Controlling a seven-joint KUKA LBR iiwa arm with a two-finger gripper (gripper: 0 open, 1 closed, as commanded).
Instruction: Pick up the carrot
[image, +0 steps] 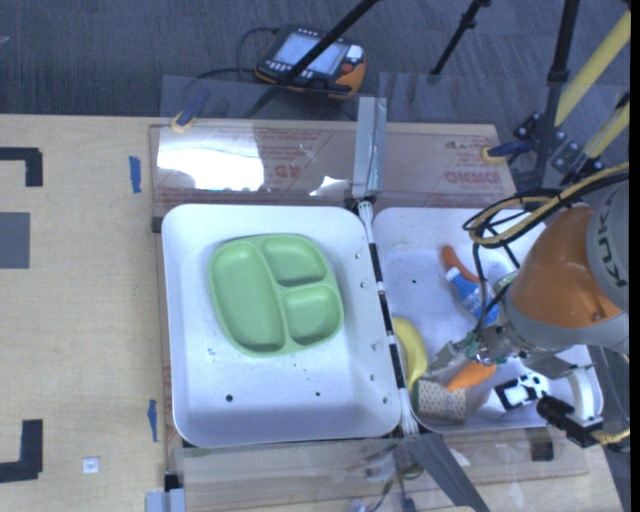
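Reaching into the right bin (420, 232), the gripper (478, 358) is pinching the carrot (470, 376) at the bin's six o'clock. The hold looks shallow, so the carrot may slip, and the banana (408, 346) and sponge (443, 400) close by could be pushed.

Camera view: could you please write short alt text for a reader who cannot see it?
A grey and orange robot arm reaches into the right bin, its gripper low over an orange carrot beside a banana. The left bin holds a green divided plate.
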